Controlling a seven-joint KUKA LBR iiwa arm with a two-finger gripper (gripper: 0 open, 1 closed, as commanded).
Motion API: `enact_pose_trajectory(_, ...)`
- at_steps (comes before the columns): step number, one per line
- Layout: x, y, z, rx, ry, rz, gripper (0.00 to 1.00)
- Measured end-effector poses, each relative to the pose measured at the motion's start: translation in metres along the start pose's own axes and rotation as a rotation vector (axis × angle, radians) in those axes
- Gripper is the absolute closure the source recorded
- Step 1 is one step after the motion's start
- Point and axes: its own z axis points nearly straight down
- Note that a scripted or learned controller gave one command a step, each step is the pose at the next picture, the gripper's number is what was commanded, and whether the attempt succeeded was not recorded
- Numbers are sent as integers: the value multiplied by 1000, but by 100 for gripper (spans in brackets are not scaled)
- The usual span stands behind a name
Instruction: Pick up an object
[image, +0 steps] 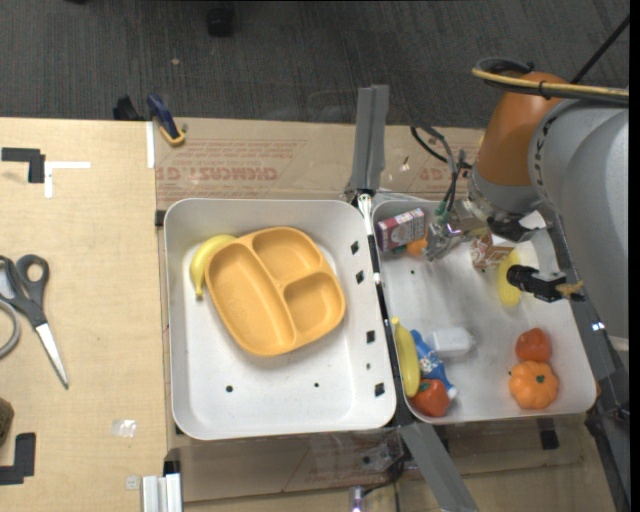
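My gripper (443, 238) hangs low over the far left part of the right bin (470, 300), below the arm's orange band. Just left of it lie a small red and purple box (402, 228) and a small orange piece (417, 244). A brownish packet (487, 256) sits just right of the gripper, with a yellow lemon-like fruit (510, 281) beyond it. Nearer the front are a white block (453, 342), a blue and white packet (428, 356), a banana (408, 362), a red fruit (432, 399), a tomato (533, 344) and an orange pumpkin-like fruit (532, 386).
The left bin (260, 400) holds a yellow divided plate (272, 288) with another banana (205, 258) tucked at its far left edge. Scissors (35, 310) lie on the wooden bench to the left. A grey bar (368, 140) rises between the bins at the back.
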Motion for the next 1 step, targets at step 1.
enact_pose_trajectory(1, 61, 8, -99, -14, -3, 49, 100)
